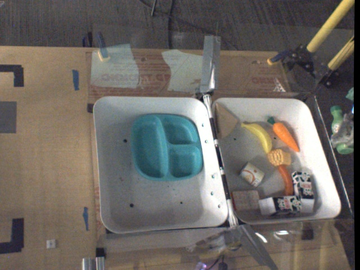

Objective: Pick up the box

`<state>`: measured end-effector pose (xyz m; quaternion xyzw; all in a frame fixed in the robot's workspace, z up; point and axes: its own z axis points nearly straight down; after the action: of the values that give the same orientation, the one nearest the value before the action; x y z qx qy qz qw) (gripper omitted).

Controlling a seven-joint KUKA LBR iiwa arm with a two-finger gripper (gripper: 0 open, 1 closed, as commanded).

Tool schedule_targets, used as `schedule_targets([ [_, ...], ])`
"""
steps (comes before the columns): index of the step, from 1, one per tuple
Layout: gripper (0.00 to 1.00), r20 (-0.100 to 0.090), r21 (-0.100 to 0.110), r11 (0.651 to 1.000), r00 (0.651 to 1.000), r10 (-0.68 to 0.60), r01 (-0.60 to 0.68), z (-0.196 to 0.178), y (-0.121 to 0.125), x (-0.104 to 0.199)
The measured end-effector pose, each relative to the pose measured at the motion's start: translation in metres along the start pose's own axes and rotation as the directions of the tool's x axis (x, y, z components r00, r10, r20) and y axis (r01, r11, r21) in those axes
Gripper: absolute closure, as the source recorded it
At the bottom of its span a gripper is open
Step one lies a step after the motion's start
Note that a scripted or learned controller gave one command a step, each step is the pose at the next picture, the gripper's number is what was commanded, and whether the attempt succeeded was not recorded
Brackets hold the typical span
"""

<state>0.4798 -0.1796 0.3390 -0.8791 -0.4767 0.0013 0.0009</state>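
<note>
Your small tan cardboard box [246, 199] sits at 7 o'clock in the right white plastic bin [322, 129], flat, approx square, touching the cow-print carton [287, 205] at its 3. Pincer state: can't tell.

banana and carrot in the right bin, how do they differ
The yellow curved toy banana is thick and bent; the orange toy carrot is slimmer, straight and tapered. The banana is plain yellow all over; the carrot carries a small green top. The banana lies left of the carrot. Both are toy foods lying slantwise in the right white bin.
</note>
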Motion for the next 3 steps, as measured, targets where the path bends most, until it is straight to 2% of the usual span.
schedule_targets([
  [1,1.0,-0.001,-0.003,0.998,0.998,0.064,-0.064,-0.096,0.038,-0.009],
  [2,1.0,0.0,0.0,1.0,1.0,-0.017,0.017,-0.096,0.021,-0.012],
  [3,1.0,0.0,-0.004,0.998,0.998,-0.066,0.066,-0.096,0.114,0.052],
])
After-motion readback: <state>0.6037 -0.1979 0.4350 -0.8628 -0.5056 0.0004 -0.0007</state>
